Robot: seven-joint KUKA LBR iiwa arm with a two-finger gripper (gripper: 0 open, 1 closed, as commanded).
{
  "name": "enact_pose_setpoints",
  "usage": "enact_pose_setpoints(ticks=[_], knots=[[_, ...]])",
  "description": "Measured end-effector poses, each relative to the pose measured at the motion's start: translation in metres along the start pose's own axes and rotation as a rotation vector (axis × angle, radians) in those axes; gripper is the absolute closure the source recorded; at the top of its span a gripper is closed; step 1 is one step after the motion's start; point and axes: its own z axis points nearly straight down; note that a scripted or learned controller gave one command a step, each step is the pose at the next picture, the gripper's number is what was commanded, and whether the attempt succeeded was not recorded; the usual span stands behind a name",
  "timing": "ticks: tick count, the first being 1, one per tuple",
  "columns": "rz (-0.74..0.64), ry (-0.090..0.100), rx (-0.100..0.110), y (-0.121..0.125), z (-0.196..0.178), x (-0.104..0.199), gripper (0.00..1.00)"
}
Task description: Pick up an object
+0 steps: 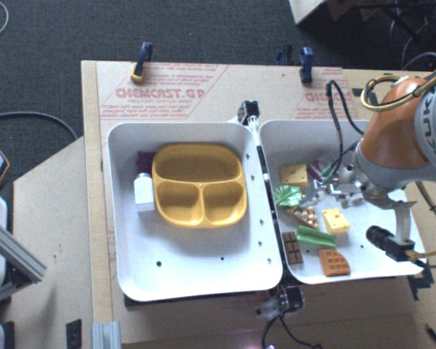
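Note:
My gripper (317, 193) hangs low over the middle of the right bin (392, 267), coming in from the right on the grey and orange arm. It sits right next to a green leafy toy (286, 195) and just above a beige spotted piece (304, 215). Around it lie a pale yellow square (293, 174), a yellow cheese block (336, 220), a green pod (316, 236), a brown chocolate bar (293, 248), an orange waffle (334, 262) and a dark purple piece (321, 170). I see nothing held in the gripper.
The left bin (131, 267) holds a yellow divided plate (200, 184), a small white bottle (144, 192) and a dark purple thing (145, 158) behind it. A wall (265, 187) separates the two bins. Clamps (141, 62) grip the board's far edge.

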Motion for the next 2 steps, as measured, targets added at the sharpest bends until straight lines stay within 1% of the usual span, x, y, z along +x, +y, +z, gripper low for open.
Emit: enact_pose_setpoints(ticks=[1,2], knots=[[-0.002,0.005,-0.008,0.003,0.036,0.002,0.0],[-0.002,0.0,-0.022,0.006,0.021,0.002,1.0]])
